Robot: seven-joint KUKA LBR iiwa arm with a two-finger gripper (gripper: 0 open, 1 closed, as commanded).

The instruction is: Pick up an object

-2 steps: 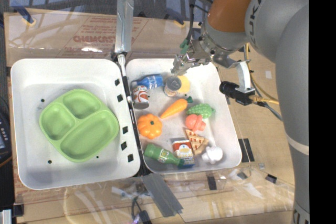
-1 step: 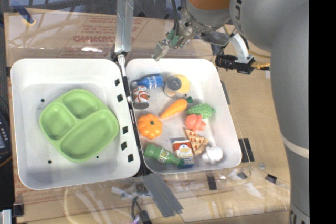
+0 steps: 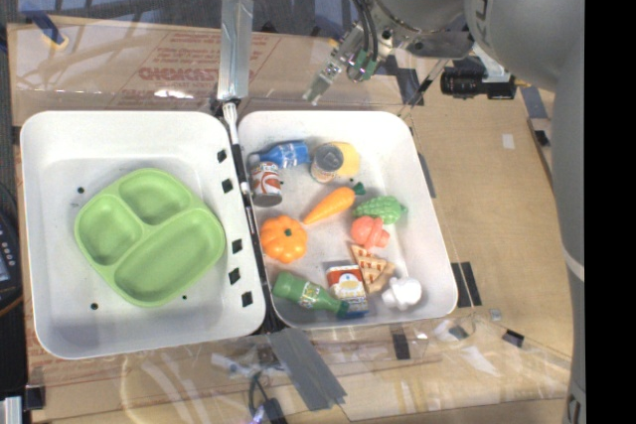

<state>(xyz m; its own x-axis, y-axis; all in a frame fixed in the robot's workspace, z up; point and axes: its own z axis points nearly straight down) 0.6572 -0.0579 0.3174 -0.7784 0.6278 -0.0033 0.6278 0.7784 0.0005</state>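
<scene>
On the bench (image 3: 497,213) two shallow white bins sit side by side. At the near edge of the right bin (image 3: 429,243) a green bottle (image 3: 306,293) lies on its side, touching a small carton (image 3: 347,285) with a red label. Just beside that are a waffle-patterned pizza slice (image 3: 372,265) and a white mushroom-like piece (image 3: 402,293) in the near right corner. A little farther in, an orange pumpkin (image 3: 283,238) rests close to the divider side, and a red strawberry-like fruit (image 3: 368,230) lies beneath a green leafy vegetable (image 3: 382,209). An orange carrot (image 3: 331,205) lies at a slant in the middle. Toward the far wall are a small can (image 3: 264,181), a blue packet (image 3: 287,155) and a round jar (image 3: 333,160) with a yellow side.

The left bin (image 3: 40,213) holds a green divided plate (image 3: 149,235) with three compartments; nothing lies in them.

Beyond the far rim of the right bin, the gripper (image 3: 333,76) hangs above the cardboard, well apart from every toy. Its jaws point down and to the left, holding nothing; whether they are spread or pressed together I cannot tell.
</scene>
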